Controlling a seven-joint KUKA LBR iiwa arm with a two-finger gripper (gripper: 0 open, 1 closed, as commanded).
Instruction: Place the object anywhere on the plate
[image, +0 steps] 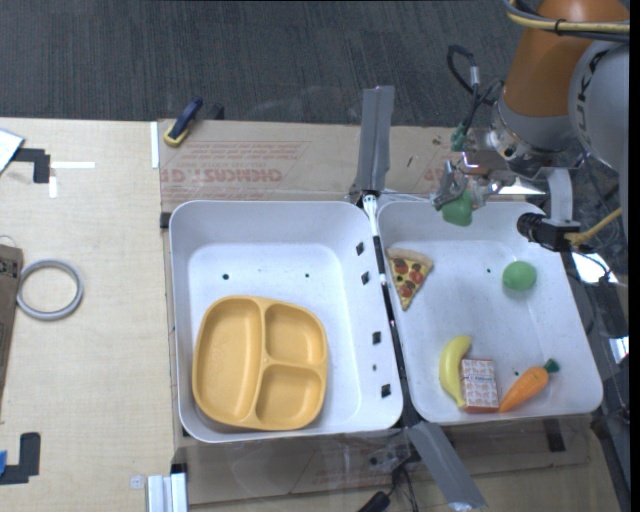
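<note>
1. The brown cardboard sheet lying behind the bins carries red printing that is too faint and slanted to read with any certainty.
2. There are two shallow white bins: the left bin and the right bin, side by side on the pale wooden tabletop.
3. One yellow plastic plate with three compartments lies in the left bin, toward its front.
4. The grey arm's gripper hangs above the back left corner of the right bin, its fingers clamped on one small dark green rounded object, lifted off the bin floor.
5. Five things lie in the right bin: one pizza slice, one light green ball, one yellow banana, one small red and white box whose label is unreadable, and one orange carrot.
6. One grey tape ring rests on the tabletop, well left of the bins.
</note>
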